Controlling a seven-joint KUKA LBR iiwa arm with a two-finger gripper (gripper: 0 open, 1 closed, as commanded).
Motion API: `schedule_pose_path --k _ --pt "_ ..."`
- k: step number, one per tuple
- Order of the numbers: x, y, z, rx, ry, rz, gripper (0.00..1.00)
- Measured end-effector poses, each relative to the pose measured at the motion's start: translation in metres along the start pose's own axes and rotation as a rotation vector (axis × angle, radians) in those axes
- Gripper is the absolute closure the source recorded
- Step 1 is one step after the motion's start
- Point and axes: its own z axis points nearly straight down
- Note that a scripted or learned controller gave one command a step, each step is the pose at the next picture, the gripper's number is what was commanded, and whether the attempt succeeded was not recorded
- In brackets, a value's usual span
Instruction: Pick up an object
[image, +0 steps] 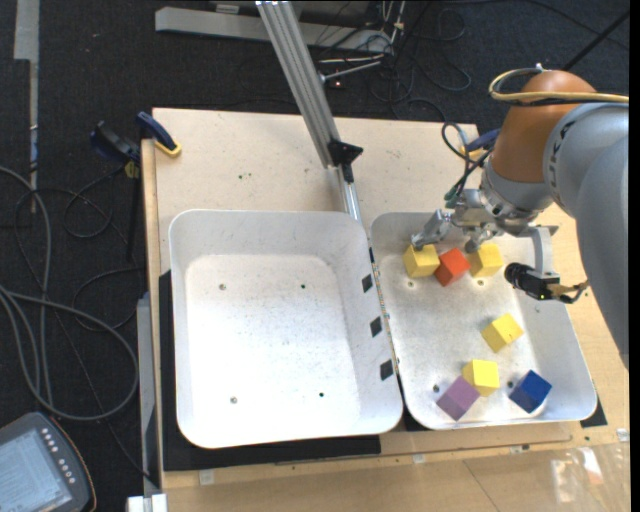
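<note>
A wooden bench (250, 150) fills most of the scene, seen from above at a slant, with two shallow white bins side by side on it. The left bin (200, 240) is the larger-looking one. The right bin (570, 350) holds six small blocks. The grey arm (600, 150), with its orange band, reaches in from the right and hangs over the far end of the right bin. A slanted metal pole (305, 80) crosses the bench toward the gap between the bins. The gripper (455, 232) sits low over a tight row of three cubes: a yellow cube (421, 262), an orange cube (452, 267) turned corner-forward, and another yellow cube (487, 260). Whether its fingers are parted or closed cannot be told, and no block is seen between them. The cubes have no long axis. Nearer the camera, well apart from that row, lie a lone yellow block (501, 331), then a yellow block (482, 374) touching a purple block (458, 398), and a blue block (529, 391) just beside them.
</note>
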Motion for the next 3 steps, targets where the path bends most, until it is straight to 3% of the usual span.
schedule_pose_path --k 1,2,3 --pt "0.000 0.001 -0.011 -0.005 0.000 0.001 1.00" --pt "-0.006 -0.005 -0.062 0.008 0.001 0.003 1.00" --pt "-0.008 0.000 -0.106 0.007 0.001 0.000 1.00"
